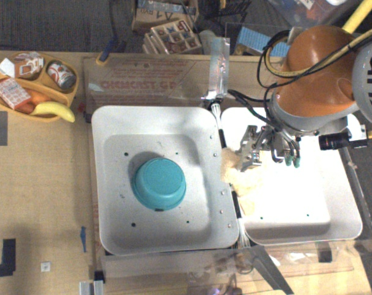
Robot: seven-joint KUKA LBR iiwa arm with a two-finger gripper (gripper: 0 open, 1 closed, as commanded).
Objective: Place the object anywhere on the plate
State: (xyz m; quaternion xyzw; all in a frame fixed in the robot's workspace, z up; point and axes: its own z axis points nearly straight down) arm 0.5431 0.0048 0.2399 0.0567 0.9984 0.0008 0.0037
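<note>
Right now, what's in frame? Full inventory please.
Bins: 2, white, side by side on the bench: left bin, right bin.
Bowl: 1, teal, upside down, middle of the left bin.
Pale object: 1, cream, blurred, left edge of the right bin; cannot tell what it is.
Tray: 1, yellow, far left of the bench, holding a banana and packaged toy food.
Boxes: a few, printed card, beyond the bench.
Arm: 1, grey with orange band, from the right.
Gripper: 1, above the right bin's left part.
</note>
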